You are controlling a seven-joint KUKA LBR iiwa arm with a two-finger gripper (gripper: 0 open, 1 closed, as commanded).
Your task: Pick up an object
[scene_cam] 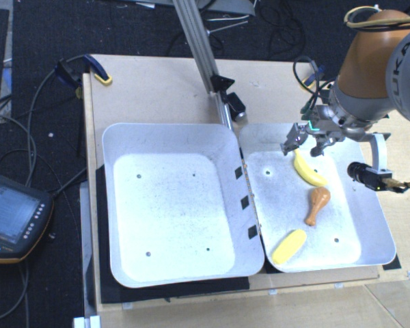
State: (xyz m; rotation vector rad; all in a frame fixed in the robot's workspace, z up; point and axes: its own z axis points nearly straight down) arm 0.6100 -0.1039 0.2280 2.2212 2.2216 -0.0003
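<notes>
A pale wooden bench (164,87) stands on a dark floor strewn with black cables, with a handheld control pendant (14,217) lying on the floor at the left and a slanted metal rail (201,46) rising from the bench's far side. On the bench sit two shallow white bins side by side: the left bin (123,142) and the right bin (369,251), which holds three things. A yellow banana (307,171) lies in the far part of the right bin, its long axis running from far-left to near-right, gently curved, with the nearer end pointing toward the right wall. Just near of it lies a tan drumstick-shaped toy (317,203), its rounded head at the far end and its thin end pointing near and slightly left. Nearer still, close to the bin's left wall, lies a yellow oblong piece (288,246), its long axis running from near-left to far-right. The three lie apart from one another. The grey arm with its orange band (372,53) reaches in from the right, and the gripper (306,142) hangs over the far end of the banana, its two dark fingers (292,141) spread apart with nothing between them; whether they touch the banana cannot be told.
</notes>
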